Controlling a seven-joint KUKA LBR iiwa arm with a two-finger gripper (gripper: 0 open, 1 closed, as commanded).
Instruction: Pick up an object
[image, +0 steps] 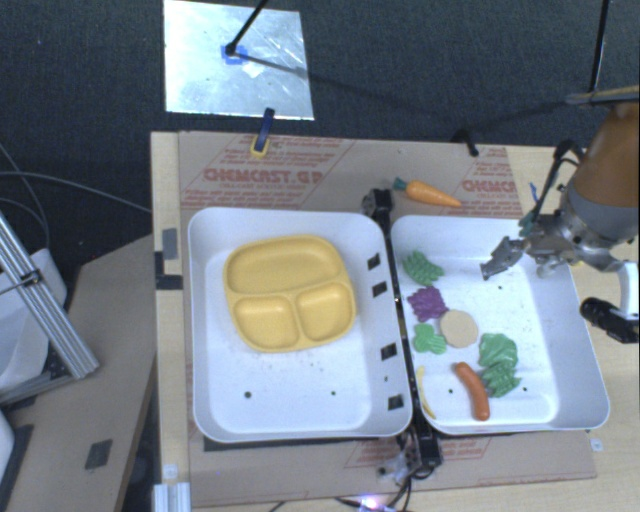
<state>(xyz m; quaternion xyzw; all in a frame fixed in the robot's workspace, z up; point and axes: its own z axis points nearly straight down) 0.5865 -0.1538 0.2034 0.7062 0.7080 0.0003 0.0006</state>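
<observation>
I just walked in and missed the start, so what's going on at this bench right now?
A robot arm is reaching in over the right bin, its gripper hovering above bare bin floor with nothing between its fingers. The toy food lies untouched below it: green pieces, a purple piece, a tan disc and a sausage. A carrot sits outside the bins. The left bin holds a yellow divided tray.

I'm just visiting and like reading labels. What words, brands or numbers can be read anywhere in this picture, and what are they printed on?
"CHEMCAST G P", in red, on the brown protective sheet under the bins, left of the carrot.
"CHEMCAST", red, only partly legible, on the same sheet right of the carrot.
More red print along the sheet's front edge: too blurred to read.
No readable text on the yellow tray, the white bins or the toy foods.
</observation>
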